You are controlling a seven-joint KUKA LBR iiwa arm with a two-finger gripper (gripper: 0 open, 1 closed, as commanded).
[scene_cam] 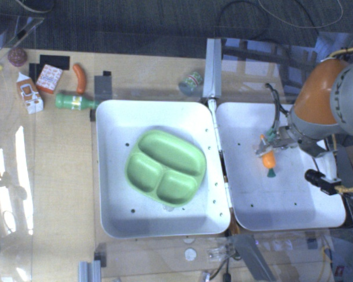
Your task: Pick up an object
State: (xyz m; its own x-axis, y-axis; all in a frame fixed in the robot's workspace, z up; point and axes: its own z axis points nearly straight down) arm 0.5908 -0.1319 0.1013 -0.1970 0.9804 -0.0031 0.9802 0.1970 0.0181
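A small orange carrot toy (269, 161) with a green tip lies in the right white bin (294, 210), towards its middle. My gripper (269, 146) is directly over the carrot's upper end, touching it or very close to it. The grey arm with its orange band (317, 96) reaches in from the right above the bin. A green divided plate (166, 166) with three compartments rests in the middle of the left white bin (115, 216).
On the bench beyond the left bin lie a green bottle (74, 103), a red sausage toy (79, 78), two small cartons (29, 94) (49, 78) and a glass jar (191, 82). A metal divider (212, 69) stands between the bins.
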